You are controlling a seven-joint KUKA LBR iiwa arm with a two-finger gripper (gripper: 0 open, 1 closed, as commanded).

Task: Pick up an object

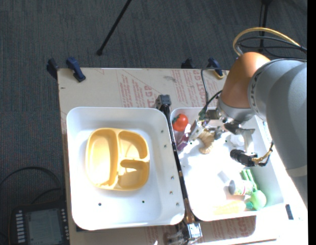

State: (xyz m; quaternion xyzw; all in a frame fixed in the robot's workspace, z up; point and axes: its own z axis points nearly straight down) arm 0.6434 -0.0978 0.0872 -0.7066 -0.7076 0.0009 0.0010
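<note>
Two white bins flank a divider: the gripper (209, 134), its opening impossible to judge at this scale, hangs over the right bin's (209, 198) upper-left corner, with the red object (180, 121) just to its left against the bin wall.

On your bench (122, 88), two bins sit side by side, touching along their inner edges. The left bin (76, 198) holds a divided tray (117, 158) near its centre. In the right bin (209, 188), you have a ball (180, 121) in the far-left corner, with a small figure (205, 142) just to its right. A cluster of items (244, 193) lies along the near-right corner. The gripper (219, 129) hangs over that bin's far edge, the arm (280, 111) reaching in from the right. Clamps (74, 68) grip the bench's far edge.
</note>
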